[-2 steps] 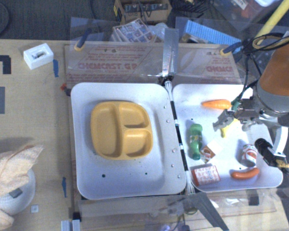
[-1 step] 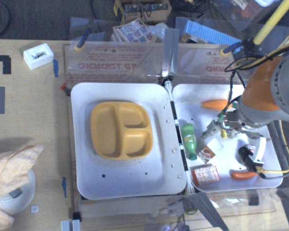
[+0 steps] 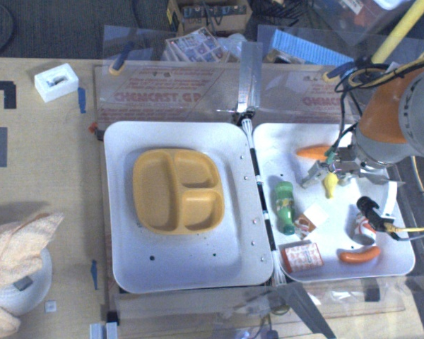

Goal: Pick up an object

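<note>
My gripper [image 3: 330, 175] hangs over the upper middle of the right bin [image 3: 403, 260], with its fingers spread. A small yellow banana-shaped piece [image 3: 330, 186] lies between the fingertips, and they are not closed on it. An orange carrot [image 3: 312, 151] lies just to the upper left of the gripper. A green bottle [image 3: 284, 205] lies along the bin's left side. A small white and red packet [image 3: 308, 221] sits beside the bottle. A red can [image 3: 301, 256] lies near the front edge. A red sausage [image 3: 358, 255] lies at the front right.
The left bin [image 3: 120, 260] holds a yellow divided plate [image 3: 177, 189]. A metal divider [image 3: 258, 189] separates the two bins. A clear plastic wall [image 3: 198, 94] stands behind them. On the bench at the left are a white box [image 3: 56, 82] and a beige cloth [image 3: 14, 253].
</note>
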